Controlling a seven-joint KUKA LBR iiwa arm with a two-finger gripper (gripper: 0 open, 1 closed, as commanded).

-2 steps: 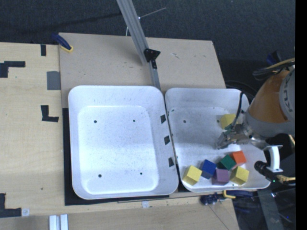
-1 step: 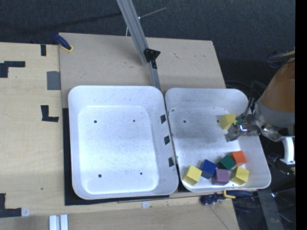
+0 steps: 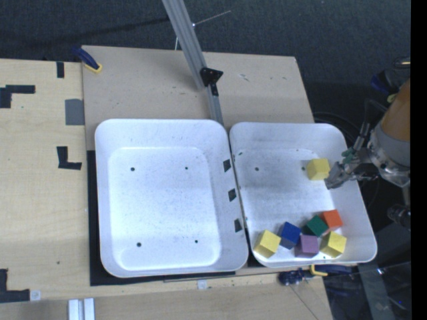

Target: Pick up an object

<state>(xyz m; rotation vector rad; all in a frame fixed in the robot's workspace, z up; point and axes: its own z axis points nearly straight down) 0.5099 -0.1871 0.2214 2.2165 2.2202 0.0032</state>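
My hand (image 3: 339,176) hangs at the right bin's (image 3: 280,139) right edge, just beside a lone yellow cube (image 3: 318,169); I cannot tell its grip. I judge this the approach step: next it must straddle the cube and close.

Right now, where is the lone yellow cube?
The lone yellow cube lies in the right bin near its right wall, just left of the hand and well above the cluster of cubes at the bottom edge.
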